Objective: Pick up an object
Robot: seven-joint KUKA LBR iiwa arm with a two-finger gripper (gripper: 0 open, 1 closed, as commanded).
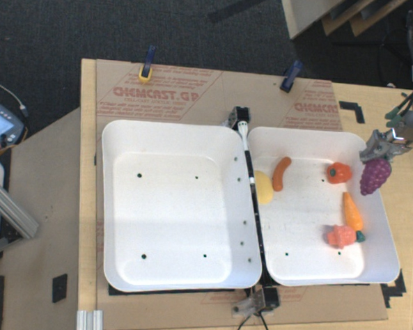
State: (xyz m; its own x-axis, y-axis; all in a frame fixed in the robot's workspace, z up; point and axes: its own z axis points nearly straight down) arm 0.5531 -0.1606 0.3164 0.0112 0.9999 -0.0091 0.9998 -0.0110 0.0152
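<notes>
The left bin (169, 207) is a shallow white tray with rounded corners and a few small dark dots on its floor. It sits edge to edge with the right bin (305, 264), a dark seam running between them.

In the right bin, a pale yellow piece (263, 187) lies against the left wall, and just beside it an orange-brown sausage (281, 173) stands nearly upright along the floor, close to the back-left corner. Farther right, a red-orange tomato (338, 173) with a green top rests near the back edge. Below it an orange carrot (352, 211) lies slanted toward the right wall, and a pink lumpy fruit (341, 236) with a green stub touches the carrot's lower end, toward the front-right corner.

At the right bin's back-right corner, the gripper (379, 152) hangs over the rim, its grey fingers closed about the top of a bunch of purple grapes (375, 175). The bunch is dark violet, knobbly, tapering downward, and hangs over the right wall, apart from the tomato.
</notes>
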